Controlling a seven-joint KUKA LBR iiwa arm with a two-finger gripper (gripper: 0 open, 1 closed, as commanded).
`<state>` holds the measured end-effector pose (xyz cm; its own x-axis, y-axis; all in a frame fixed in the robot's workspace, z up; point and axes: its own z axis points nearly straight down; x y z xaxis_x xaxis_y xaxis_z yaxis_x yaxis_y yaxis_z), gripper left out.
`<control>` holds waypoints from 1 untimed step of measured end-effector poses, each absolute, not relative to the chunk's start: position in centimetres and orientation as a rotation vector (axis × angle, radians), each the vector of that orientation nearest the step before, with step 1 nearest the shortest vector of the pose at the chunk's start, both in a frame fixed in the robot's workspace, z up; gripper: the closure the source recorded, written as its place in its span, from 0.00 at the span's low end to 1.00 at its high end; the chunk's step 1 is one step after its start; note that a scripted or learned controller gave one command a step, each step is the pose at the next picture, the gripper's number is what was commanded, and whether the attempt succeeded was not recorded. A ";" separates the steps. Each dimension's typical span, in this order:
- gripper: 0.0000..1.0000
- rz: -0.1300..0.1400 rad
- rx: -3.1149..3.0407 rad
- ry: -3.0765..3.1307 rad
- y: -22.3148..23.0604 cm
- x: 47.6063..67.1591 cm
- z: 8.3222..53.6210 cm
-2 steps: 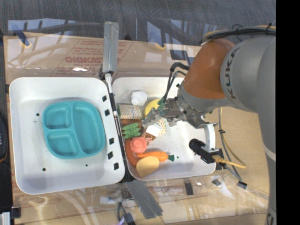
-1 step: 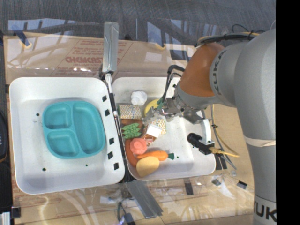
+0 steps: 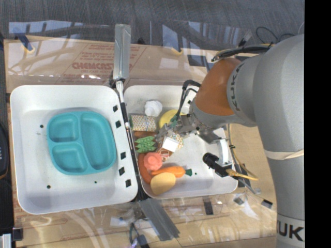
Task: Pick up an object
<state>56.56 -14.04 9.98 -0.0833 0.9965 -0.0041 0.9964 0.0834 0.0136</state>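
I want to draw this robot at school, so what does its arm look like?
The arm is fat, round and smooth, mostly light grey, with a shiny orange band near the wrist. Dark letters spelling part of KUKA run along it. Thin black cables loop beside the wrist. The gripper at its tip looks small, metal and grey.

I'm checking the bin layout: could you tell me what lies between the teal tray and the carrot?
In the camera view, the bins' adjoining walls lie between the teal tray and the carrot.

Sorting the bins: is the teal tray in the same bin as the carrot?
No, the teal tray lies in the left bin; the carrot is in the right bin.
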 end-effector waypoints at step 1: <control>1.00 0.013 2.113 2.305 -14.0 56.7 11.1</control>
<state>56.69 -14.05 11.10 -0.0866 0.9962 -0.0049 0.9961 0.0867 0.0160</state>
